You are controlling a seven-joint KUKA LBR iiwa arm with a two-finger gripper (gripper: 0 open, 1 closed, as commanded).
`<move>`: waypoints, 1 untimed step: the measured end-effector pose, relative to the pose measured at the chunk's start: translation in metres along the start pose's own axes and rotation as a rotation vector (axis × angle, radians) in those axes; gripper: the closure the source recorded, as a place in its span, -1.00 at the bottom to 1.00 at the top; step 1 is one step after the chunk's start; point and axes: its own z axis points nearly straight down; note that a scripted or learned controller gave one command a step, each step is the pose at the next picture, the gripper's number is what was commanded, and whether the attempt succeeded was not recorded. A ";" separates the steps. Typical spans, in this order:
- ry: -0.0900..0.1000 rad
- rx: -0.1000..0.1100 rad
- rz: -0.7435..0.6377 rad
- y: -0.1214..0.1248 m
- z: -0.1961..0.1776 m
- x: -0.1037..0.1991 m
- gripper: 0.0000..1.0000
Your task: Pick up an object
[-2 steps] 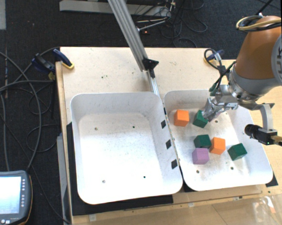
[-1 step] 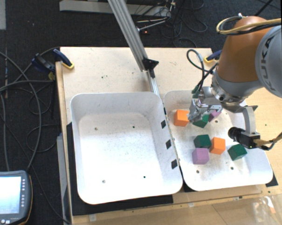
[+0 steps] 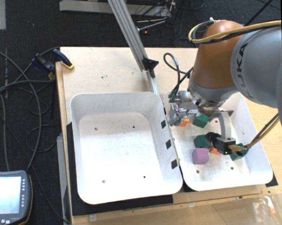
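The gripper [image 3: 182, 115] hangs low inside the right bin [image 3: 255, 171], close to the wall that meets the left bin [image 3: 118, 134]. Metal parts and cables hide its tips, so I cannot tell whether it is open, closed or gripping anything. Above it the wrist points steeply down. The orange band [image 3: 217, 50] bulges over it, and the grey arm [image 3: 262, 62] runs off toward the view's right.

1 small orange piece [image 3: 184, 123] lies right at the gripper's tip, though contact cannot be judged. 1 green block [image 3: 201, 121], tilted, sits just beside the gripper on the arm's side. Further out toward the camera rests 1 darker green block [image 3: 199, 141], and beyond that 1 purple cube [image 3: 200, 156] with flat faces. 1 more orange bit [image 3: 214, 151] lies near the cube. Both bins stand on the pale worktop [image 3: 106, 64].
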 end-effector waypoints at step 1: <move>0.000 0.002 0.001 -0.018 0.015 0.056 1.00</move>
